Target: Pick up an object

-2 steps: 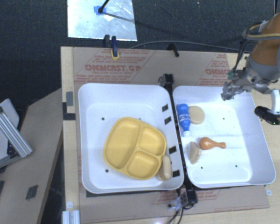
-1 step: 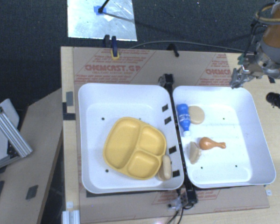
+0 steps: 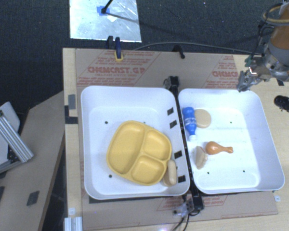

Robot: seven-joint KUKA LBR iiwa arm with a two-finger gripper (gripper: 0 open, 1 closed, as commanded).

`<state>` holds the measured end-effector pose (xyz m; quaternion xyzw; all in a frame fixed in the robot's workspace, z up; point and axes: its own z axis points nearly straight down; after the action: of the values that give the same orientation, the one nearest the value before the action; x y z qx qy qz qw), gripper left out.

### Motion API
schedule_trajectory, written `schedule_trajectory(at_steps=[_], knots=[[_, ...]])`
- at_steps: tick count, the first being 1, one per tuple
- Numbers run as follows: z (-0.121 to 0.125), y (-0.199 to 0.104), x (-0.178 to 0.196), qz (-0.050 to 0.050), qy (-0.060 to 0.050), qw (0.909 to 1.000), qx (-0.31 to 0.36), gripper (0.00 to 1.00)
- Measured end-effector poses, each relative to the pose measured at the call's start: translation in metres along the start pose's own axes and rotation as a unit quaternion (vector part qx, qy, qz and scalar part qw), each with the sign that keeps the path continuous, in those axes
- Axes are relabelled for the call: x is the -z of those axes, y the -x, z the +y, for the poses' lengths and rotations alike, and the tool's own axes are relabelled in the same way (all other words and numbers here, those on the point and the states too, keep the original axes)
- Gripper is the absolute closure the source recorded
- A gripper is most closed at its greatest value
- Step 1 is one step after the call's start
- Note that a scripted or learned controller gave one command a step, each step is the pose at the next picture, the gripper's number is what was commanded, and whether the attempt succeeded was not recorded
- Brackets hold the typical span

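The gripper (image 3: 244, 82) hangs at the two o'clock corner of the scene, just past the far rim of the right bin (image 3: 267, 124), above the bench rather than the bin floor. It shows as a small dark tip below the grey wrist and the orange band; it is too small and dim to tell how it is set, and nothing is seen held in it. In the right bin, a blue bottle (image 3: 189, 121) lies against the left wall at about ten o'clock of that bin, its white cap pointing toward the near side. A round tan disc (image 3: 203, 118) touches the bottle on its right. Near the bin's centre lies an orange drumstick (image 3: 217, 148), its thin end pointing to three o'clock. A pale beige piece (image 3: 200, 157) lies just beside the drumstick's fat end, at about seven o'clock of the bin. All four are well apart from the gripper. The left bin (image 3: 94, 109) holds a yellow tray (image 3: 138, 151) with three compartments, set at its centre and turned askew. A tan bread roll (image 3: 171, 173) rests touching the tray's edge at five o'clock, near the divider between the bins.
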<state>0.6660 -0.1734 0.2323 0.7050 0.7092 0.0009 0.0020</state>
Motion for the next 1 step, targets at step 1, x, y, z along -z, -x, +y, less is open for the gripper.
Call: schedule_trajectory(at_steps=[1], knots=[[-0.0013, -0.0533, -0.0093, 0.002, -0.001, 1.0, 0.002, 1.0]])
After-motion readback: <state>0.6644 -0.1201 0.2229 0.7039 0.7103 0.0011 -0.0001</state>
